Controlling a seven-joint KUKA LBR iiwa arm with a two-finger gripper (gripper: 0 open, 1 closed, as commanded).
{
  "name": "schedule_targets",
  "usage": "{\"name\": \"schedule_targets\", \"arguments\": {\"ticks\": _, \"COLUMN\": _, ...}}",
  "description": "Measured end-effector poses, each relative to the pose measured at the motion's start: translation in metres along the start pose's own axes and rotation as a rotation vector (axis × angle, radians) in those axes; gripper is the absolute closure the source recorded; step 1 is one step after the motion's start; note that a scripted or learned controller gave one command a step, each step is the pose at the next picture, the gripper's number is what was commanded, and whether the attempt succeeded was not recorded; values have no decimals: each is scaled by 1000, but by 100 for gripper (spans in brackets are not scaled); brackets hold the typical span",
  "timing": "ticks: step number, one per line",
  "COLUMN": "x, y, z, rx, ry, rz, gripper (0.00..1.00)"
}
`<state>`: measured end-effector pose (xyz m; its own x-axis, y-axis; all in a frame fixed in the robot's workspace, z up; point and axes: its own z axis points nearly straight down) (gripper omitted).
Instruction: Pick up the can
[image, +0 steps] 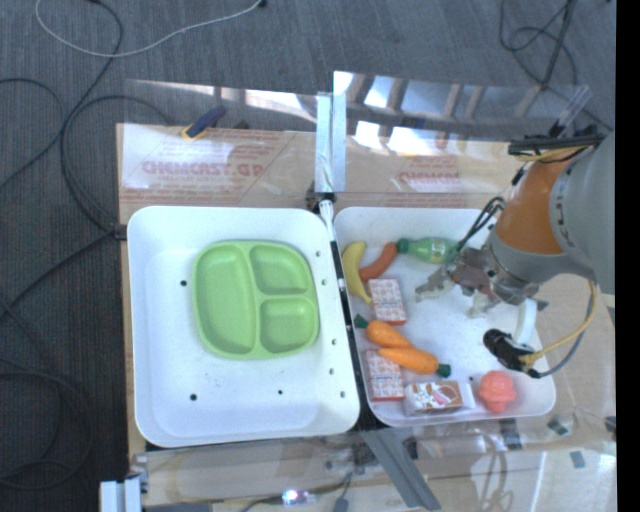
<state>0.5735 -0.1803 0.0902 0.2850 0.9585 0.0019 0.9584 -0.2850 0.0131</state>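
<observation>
Can: not picked out with confidence from this slanted overhead; nothing among the clutter of the right bin (450, 335) reads clearly as 1, so its position cannot be told. Gripper (455, 288) sits low over the upper middle of the right bin, just below a green bottle (430, 248) lying on its side near the far rim. Whether it is wide or narrow cannot be told at this resolution, and nothing shows held in it. Arm (560, 215) enters from the right, orange band above the wrist. Left side of the right bin: banana (352, 268) along the wall, reddish sausage (378, 262) beside it, 2 pink patterned packets (387, 300) (382, 375), 2 carrots (385, 333) (410, 357) between them. Near rim: small printed carton (437, 398) and a red rounded item (495, 390) just beside it. Left bin (160, 400) holds a green 3-compartment plate (255, 300), roughly centred.
</observation>
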Motion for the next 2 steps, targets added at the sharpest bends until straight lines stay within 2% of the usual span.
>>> {"name": "schedule_targets", "arguments": {"ticks": 1, "x": -39, "y": -74, "z": -3, "rx": -6, "ry": 3, "rz": 221, "gripper": 0}}
{"name": "schedule_targets", "arguments": {"ticks": 2, "x": -39, "y": -74, "z": -3, "rx": -5, "ry": 3, "rz": 221, "gripper": 0}}
